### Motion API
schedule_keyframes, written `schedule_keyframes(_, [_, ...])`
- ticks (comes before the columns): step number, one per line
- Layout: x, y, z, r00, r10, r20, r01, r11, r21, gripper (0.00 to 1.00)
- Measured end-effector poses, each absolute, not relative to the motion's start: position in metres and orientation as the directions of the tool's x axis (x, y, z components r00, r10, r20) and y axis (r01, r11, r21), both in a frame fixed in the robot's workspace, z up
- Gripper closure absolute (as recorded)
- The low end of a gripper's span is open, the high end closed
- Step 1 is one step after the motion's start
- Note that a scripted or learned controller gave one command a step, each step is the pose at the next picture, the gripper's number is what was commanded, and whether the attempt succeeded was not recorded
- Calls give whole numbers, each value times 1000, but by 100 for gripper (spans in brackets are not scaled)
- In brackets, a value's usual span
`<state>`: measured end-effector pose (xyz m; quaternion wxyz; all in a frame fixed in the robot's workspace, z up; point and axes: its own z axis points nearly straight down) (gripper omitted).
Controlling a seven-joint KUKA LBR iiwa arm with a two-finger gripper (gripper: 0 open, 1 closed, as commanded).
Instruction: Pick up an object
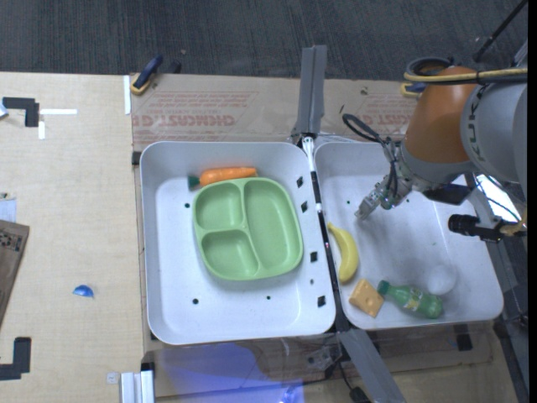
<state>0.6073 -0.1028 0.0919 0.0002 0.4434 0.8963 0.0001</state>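
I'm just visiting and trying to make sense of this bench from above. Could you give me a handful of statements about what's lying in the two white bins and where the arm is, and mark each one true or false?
1. The green divided plate lies in the left bin. True.
2. The carrot lies inside one of the plate's compartments. False: it lies on the bin floor beside the plate's far edge.
3. The banana lies in the right bin, near the divider. True.
4. The gripper hangs over the left bin. False: it is over the right bin.
5. The green bottle stands upright. False: it lies on its side, next to the yellow block.
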Motion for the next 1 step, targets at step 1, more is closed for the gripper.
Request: schedule_keyframes(1, [535,-103,91,-502,865,1,865,502,-1,0])
